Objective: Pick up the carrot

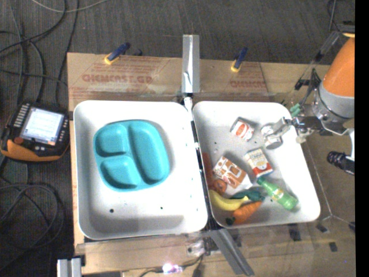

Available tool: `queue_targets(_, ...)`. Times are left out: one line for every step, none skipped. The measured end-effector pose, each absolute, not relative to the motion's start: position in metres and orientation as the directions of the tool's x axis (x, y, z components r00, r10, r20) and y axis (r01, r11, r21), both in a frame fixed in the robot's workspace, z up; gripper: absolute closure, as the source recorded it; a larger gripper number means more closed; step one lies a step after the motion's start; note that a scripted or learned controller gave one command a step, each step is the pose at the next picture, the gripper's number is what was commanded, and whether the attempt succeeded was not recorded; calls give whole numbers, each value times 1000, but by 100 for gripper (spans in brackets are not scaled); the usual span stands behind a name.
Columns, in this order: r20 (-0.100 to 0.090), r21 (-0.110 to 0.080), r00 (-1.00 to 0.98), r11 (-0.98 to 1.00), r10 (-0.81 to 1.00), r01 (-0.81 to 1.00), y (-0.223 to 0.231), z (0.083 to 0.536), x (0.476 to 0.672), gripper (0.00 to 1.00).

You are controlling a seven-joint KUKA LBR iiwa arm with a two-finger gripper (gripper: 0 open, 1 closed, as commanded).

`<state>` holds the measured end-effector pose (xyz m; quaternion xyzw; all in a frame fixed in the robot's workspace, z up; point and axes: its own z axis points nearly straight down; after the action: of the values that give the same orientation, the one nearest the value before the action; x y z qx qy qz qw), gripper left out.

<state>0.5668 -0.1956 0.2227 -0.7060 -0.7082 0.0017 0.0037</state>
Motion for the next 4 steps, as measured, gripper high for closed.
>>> queue_targets(7, -4, -521, 521, 854, 854, -174, 159, 496, 0)
queue_targets(2, -6, -148, 148, 989, 989, -139, 207, 500, 0)
queue_targets(-4, 3, -588, 588, 809, 809, -116, 87, 492, 0)
queue_targets(-5, 7, -588, 588, 809, 809, -115, 95, 494, 100)
